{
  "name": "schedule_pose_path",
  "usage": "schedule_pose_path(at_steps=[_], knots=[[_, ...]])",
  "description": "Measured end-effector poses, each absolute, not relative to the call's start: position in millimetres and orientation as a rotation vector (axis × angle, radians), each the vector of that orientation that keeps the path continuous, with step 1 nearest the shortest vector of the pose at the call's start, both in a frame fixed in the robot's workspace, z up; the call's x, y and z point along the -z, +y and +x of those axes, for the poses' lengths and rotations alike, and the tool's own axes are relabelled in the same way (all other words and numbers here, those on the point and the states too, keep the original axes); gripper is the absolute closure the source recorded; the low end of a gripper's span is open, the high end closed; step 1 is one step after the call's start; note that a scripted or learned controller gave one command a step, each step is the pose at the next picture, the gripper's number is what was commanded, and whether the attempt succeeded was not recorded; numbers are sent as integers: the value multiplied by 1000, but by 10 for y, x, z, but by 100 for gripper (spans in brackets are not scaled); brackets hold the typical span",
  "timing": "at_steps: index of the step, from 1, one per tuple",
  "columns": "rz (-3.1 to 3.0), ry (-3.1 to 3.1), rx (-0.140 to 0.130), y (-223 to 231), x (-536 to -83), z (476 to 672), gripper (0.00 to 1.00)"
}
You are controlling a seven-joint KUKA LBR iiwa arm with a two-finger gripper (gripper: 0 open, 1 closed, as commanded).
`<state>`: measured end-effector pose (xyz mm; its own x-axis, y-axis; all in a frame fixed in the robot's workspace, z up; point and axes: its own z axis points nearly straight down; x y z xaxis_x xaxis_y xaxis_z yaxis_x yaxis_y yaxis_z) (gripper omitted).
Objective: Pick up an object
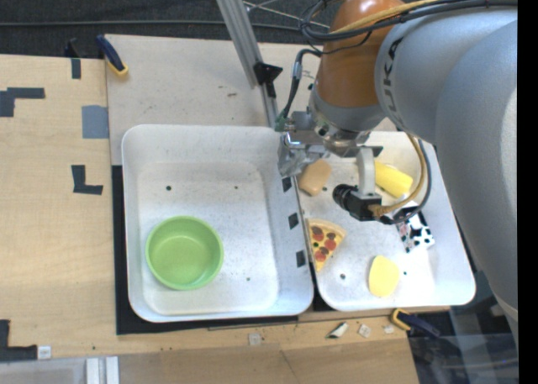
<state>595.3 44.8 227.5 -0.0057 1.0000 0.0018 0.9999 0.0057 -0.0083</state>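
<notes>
Even, fairly bright light falls from above, and the shadows around me are soft and short. The left bin (202, 164) is almost washed out, its white floor pale and flat, with a faint shadow under its rim. My orange band (357, 38), up from that bin's far right corner, carries a dull sheen. My big grey arm (471, 97), to the right of the bin, looks soft and out of focus. The picture is slightly grainy throughout.
</notes>
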Motion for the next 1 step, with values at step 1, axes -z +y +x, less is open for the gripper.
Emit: schedule_pose_path(at_steps=[1], knots=[[-2209, -2223, -10, 899, -2249, 5841, 100]])
